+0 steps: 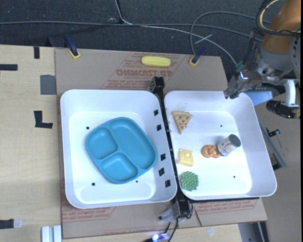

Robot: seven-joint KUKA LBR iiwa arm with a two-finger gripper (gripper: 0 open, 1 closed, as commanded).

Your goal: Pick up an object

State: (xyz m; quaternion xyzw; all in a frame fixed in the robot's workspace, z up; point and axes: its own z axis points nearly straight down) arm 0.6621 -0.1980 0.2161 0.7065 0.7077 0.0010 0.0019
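Camera view, cardboard-topped bench (136, 72), dark carpet (50, 9)

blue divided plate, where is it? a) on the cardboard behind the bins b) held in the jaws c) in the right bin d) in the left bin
d: the blue divided plate lies flat inside the left bin, alone there, while the small food items sit in the right bin.

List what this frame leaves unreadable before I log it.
- Hand: small and dark at the right bin's far corner; its grip state is unreadable.
- Arm: cut off by the right edge.
- Can: label too small to read.
- Pretzel: touching the can or just beside it, unclear.
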